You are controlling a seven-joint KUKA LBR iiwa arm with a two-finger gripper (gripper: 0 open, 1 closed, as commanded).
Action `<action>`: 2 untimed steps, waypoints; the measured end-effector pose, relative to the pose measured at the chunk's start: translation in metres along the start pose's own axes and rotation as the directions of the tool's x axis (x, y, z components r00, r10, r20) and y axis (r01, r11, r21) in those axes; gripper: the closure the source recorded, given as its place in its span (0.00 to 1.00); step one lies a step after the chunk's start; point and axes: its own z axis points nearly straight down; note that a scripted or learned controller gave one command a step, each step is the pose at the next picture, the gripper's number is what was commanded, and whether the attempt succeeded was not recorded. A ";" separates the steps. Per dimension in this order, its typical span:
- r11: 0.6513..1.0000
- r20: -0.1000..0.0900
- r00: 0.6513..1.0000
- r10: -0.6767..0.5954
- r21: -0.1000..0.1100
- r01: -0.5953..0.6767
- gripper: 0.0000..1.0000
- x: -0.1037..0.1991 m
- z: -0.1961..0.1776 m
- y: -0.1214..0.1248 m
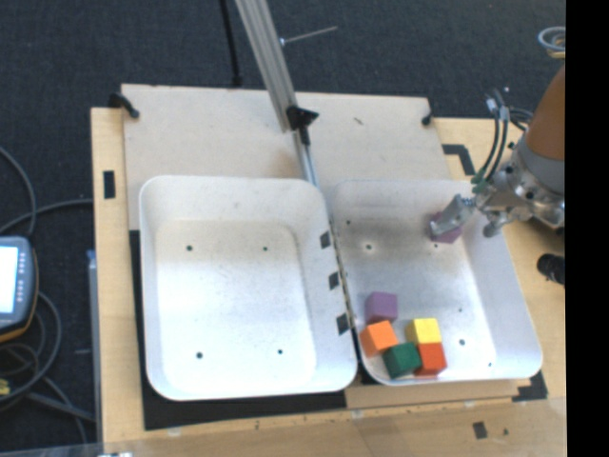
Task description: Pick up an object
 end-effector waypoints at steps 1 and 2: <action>1.000 -0.003 1.000 -0.005 0.007 0.005 0.00 0.047 0.056 -0.036; 1.000 -0.003 1.000 -0.004 0.007 0.004 0.00 0.087 0.090 -0.070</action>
